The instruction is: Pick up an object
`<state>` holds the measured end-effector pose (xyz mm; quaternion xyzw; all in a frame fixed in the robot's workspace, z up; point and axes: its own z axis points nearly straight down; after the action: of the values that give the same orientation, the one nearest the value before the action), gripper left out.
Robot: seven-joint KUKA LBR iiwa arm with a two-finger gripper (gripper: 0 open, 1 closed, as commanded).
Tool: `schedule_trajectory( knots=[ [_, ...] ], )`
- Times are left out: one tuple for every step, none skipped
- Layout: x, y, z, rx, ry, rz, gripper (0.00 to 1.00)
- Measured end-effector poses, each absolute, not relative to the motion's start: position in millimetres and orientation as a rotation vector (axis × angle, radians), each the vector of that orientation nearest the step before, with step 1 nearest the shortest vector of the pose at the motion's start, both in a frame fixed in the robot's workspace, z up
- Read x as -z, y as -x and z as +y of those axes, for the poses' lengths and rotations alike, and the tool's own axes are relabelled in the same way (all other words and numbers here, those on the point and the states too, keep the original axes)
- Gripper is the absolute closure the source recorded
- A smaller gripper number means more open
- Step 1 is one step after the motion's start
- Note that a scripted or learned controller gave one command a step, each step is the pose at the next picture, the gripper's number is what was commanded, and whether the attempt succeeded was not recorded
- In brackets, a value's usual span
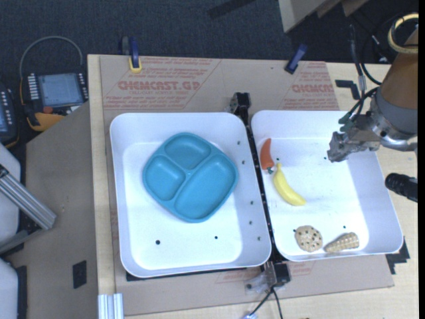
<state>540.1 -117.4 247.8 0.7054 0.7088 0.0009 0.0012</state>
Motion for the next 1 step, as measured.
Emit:
schedule_trajectory(
  knots=[
    [-234.3,-551.2,-62.6,0.0,-2.221,2.227,1.0]
  ],
)
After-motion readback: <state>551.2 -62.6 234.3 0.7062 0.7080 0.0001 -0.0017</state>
